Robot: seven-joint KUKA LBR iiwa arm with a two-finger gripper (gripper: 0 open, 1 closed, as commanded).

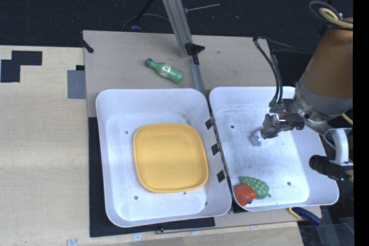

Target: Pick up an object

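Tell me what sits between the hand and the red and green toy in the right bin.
Nothing: in the camera view, only bare white floor of the right bin separates the hand from the red and green toy.

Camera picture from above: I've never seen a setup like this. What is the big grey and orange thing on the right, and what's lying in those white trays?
You are looking down at a slant on a bench. The grey and orange thing is a robot arm reaching in from the right. Its tool hangs low over the right tray; nothing shows between its fingers. In that tray's near left corner lie a red and a green toy. The left tray holds a yellow plate. A small green bottle lies on the bench behind the trays.
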